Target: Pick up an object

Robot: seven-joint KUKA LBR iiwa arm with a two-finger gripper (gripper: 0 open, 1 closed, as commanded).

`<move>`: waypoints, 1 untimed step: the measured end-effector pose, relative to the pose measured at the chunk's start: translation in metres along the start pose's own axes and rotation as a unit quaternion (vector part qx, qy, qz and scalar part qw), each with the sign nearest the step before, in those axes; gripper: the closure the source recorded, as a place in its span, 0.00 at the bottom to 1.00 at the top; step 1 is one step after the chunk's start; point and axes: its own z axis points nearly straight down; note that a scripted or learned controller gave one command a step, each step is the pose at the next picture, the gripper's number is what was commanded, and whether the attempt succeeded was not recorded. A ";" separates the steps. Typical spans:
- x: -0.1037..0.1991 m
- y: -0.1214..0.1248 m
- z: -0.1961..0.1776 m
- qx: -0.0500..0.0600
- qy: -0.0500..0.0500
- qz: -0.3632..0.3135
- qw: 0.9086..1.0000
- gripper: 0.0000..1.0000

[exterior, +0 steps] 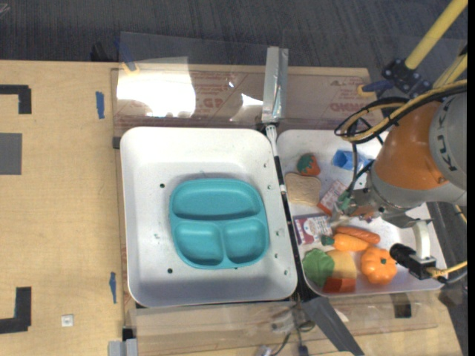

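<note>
Wooden bench (52, 221) bears 2 white bins (141, 199) side by side

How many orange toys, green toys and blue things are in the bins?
Orange: 2, a carrot and a pumpkin.
Green: 1, a leafy vegetable.
Blue: 2, a teal divided tray and a small blue block.
Total: 5

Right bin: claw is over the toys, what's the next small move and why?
Probably a short straight descent. The claw sits low among the toys in the white right-hand bin, just above the long orange toy carrot and the red-and-white packet. Nothing is visibly between its fingers, so no lift yet.
</note>
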 end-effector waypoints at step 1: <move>-0.009 0.011 0.011 0.004 0.001 0.027 1.000 1.00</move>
